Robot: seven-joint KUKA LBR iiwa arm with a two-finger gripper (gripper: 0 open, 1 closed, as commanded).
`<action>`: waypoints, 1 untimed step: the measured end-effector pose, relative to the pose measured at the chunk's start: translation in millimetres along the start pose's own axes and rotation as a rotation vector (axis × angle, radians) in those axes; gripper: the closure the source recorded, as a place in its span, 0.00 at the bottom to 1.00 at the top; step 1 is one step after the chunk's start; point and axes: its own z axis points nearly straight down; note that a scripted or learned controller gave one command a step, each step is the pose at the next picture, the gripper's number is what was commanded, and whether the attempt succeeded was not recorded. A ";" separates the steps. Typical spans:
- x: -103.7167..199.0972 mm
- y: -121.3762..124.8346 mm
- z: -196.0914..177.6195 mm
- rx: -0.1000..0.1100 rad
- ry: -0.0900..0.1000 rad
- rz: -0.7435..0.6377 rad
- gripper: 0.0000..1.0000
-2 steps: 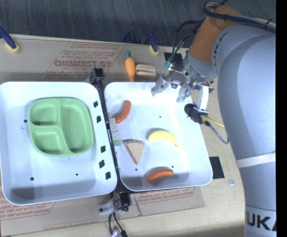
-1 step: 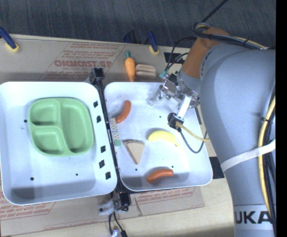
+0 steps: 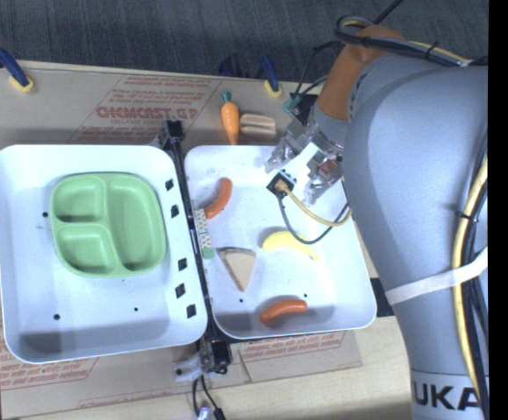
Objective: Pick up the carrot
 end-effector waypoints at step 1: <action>0.9 -1.2 -9.9 0.005 -0.002 -0.008 1.00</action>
